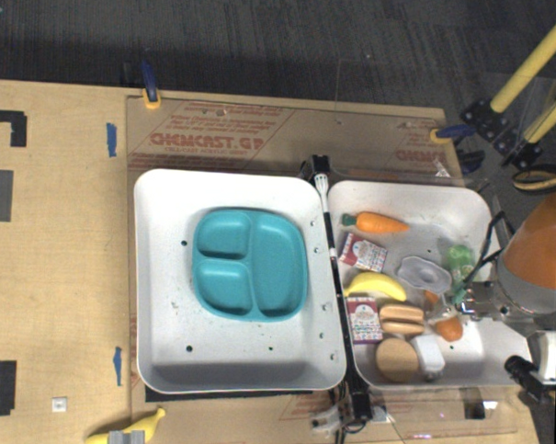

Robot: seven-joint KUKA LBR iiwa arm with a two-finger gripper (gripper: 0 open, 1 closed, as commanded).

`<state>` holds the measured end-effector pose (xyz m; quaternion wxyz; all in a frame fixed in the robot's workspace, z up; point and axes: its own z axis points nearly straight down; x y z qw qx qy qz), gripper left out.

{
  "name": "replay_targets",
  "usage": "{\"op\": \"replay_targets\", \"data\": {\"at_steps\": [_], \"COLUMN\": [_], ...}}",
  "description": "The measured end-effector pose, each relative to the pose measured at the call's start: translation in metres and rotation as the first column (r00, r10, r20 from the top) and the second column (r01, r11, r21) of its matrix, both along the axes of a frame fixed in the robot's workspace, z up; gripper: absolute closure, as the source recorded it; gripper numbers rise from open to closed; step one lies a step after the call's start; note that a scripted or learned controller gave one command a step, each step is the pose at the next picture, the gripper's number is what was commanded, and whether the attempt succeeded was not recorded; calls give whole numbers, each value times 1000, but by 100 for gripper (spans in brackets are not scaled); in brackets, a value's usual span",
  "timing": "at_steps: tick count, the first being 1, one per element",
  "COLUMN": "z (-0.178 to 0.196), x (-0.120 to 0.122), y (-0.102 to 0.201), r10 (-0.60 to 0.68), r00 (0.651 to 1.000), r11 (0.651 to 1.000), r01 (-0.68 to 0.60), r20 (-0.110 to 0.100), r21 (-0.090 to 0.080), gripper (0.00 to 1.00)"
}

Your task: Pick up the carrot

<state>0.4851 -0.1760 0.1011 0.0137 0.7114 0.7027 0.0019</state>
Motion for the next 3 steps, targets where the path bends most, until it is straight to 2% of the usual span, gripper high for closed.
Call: {"op": "replay_targets", "data": {"at_steps": [1, 2, 3], "z": [-9, -10, 87], "x": [44, 74, 70], "y": [39, 77, 146], "r10": [-322, -212, -279], "r00": [947, 977, 960], "r11": [947, 977, 960], "r01": [322, 212, 279], "r20": [-8, -3, -17], "r21": [13, 8, 21], "gripper": [100, 100, 100]}}
